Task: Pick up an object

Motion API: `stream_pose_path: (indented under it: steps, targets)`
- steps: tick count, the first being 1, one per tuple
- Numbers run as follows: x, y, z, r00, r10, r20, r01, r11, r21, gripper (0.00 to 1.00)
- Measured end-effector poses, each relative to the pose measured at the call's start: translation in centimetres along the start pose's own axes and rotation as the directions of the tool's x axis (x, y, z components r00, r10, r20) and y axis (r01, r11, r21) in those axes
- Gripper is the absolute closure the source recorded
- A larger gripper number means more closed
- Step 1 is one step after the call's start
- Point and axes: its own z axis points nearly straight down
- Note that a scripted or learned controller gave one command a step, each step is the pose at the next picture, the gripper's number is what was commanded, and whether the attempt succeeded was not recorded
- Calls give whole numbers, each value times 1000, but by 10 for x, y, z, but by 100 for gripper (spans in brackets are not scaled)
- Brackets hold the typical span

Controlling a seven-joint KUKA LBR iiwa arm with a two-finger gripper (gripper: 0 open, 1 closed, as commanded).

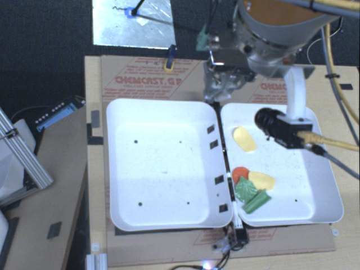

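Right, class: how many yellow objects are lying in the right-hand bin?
2. One pale yellow piece lies near the bin's upper left, by the divider. The other yellow piece lies lower, beside the red and green items. The arm may hide more.

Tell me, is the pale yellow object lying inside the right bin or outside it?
Inside. The pale yellow object lies on the floor of the right bin, near its upper left part, within the rim.

Even overhead light, soft shadows, slightly blurred arm (281,16) up top.
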Motion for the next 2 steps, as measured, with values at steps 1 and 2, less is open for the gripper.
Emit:
stream_pose_path:
  steps: [1, 2]
  targets:
    - [53, -1, 149, 1000, -3, 6, 3, 1000, 14, 100]
    - [50, 2, 129, 1000, 2, 0, -2, 1000, 0, 100]
